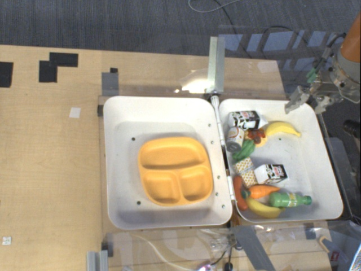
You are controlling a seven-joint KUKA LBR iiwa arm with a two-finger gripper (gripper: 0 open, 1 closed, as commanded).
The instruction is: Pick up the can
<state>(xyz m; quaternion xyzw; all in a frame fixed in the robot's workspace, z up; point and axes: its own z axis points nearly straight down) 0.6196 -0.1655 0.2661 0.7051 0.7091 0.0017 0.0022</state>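
The can (233, 134) is small and silvery. It lies in the right bin (321, 168) close to the left wall, below a black-and-white carton (244, 119) and touching a green pepper (246, 149). My gripper (309, 101) hangs over the bin's far right corner, well to the right of the can and above a banana (282, 130). Its two fingers stand apart with nothing between them.
The right bin also holds a second carton (271, 174), a carrot (260, 192), a green bottle (289, 199), another banana (265, 209) and a checkered piece (243, 165). An orange divided tray (172, 168) lies in the left bin (121, 151). A metal post (216, 66) rises between the bins.
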